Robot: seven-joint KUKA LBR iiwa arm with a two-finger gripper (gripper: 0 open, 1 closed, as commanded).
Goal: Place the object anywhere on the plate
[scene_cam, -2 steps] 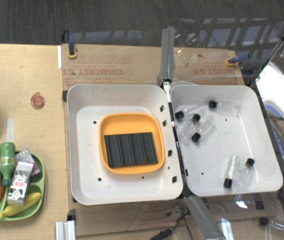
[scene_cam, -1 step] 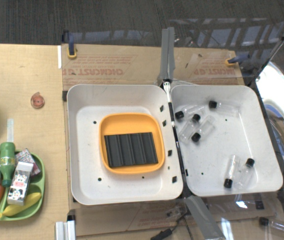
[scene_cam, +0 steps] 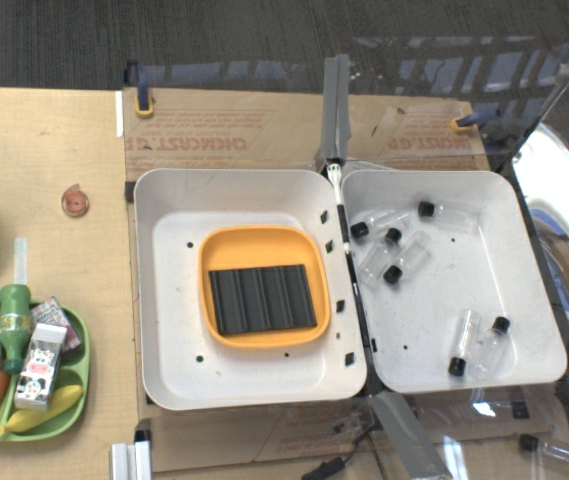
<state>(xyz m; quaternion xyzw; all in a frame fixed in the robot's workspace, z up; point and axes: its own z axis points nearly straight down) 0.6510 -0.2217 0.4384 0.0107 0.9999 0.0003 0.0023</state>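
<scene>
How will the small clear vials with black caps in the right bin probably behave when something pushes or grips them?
The clear vials look like round tubes lying on their sides, so a push would probably roll them across the right bin. Their smooth transparent walls suggest a slippery grip. They seem small and thin, so likely light, perhaps fragile.

Look at the cardboard sheet (scene_cam: 264, 133) lying under the bins along the far edge of the tabletop: it bears red print, upside down and mirrored from your angle. On its left half you can make out one word, "CHEMCAST". The smaller lines around it are too blurred to read, as is the red print on the right half.
</scene>
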